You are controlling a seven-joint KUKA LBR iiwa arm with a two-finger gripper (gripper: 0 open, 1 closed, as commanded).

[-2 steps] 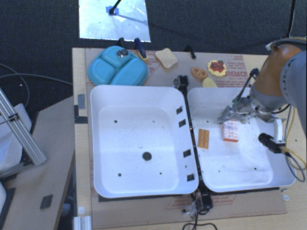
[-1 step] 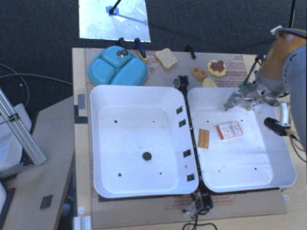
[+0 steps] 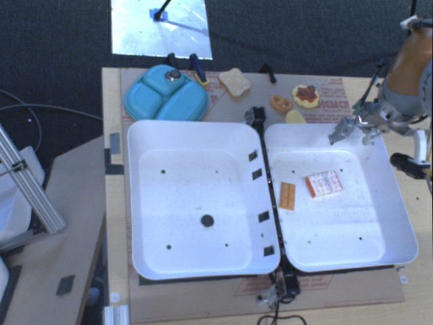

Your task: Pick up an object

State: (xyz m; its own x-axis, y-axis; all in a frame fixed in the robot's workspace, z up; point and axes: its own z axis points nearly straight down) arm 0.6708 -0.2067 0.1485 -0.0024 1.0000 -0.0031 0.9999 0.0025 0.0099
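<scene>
In the right bin lie a red-and-white patterned flat block near the middle and an orange waffle-like bar close to the divider. A small dark disc rests in the left bin. My gripper hangs over the far right corner of the right bin, above and to the right of the patterned block. Its fingers are spread open and hold nothing.
Behind the bins the bench holds a blue divided dish, a toy toast slice, an orange pretzel-like piece, a small pizza toy and a yellow piece. Black clips line the divider.
</scene>
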